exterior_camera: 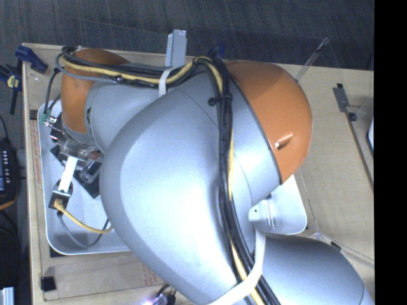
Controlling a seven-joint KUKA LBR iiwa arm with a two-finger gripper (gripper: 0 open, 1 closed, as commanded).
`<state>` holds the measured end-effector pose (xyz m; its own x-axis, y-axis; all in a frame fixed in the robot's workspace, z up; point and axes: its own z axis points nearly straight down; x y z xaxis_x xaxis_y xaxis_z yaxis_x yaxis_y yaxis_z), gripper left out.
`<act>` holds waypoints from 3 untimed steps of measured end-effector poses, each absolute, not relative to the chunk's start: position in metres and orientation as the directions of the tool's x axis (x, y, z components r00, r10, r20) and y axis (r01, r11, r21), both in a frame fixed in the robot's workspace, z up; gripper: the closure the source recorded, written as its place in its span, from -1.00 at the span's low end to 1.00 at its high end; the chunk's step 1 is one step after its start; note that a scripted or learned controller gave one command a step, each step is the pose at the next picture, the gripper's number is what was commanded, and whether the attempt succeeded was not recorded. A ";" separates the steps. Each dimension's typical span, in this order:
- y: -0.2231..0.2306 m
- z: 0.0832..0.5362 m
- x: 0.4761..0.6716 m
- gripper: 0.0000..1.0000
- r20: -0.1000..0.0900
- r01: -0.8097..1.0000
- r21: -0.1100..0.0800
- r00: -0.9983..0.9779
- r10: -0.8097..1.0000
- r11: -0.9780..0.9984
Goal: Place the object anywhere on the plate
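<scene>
Near the bench's left edge, over the left bin, the pincer hangs, its state untellable, while the arm hides where the object and plate lie from it.

- No text, number, brand or sign could be read anywhere.
- Faint reddish marks stood on the bench just below the bin, but they were too blurred to tell whether they were letters.
- The arm showed a plain grey shell and a plain orange band, with no legible label on either.
</scene>
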<state>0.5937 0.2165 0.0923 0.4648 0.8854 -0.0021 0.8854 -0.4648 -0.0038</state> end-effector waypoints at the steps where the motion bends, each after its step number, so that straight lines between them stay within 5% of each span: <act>1: 0.169 0.235 0.562 1.00 0.000 0.788 -0.003 0.616 0.788 -0.616; 2: 0.099 0.230 0.601 1.00 -0.001 0.855 -0.003 0.518 0.855 -0.518; 3: 0.215 0.110 0.565 1.00 0.019 0.771 0.009 0.637 0.771 -0.637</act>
